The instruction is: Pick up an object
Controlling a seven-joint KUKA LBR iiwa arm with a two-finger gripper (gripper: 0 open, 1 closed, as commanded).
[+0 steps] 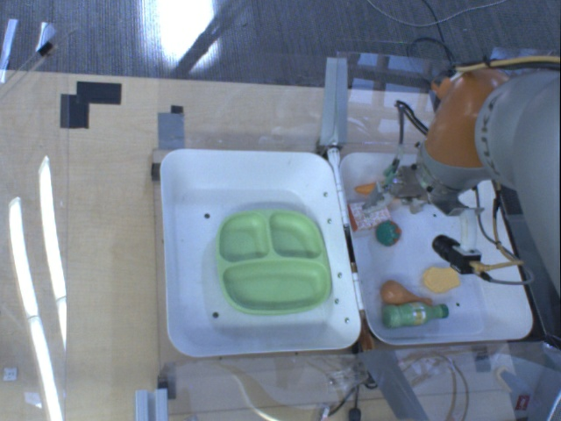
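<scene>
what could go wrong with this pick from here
The gripper hangs over crowded items by the right bin's inner wall: a small orange piece, a red-and-white packet and a round green-and-red ball. It may bump one aside, or the ball may roll out of a pinch.
</scene>
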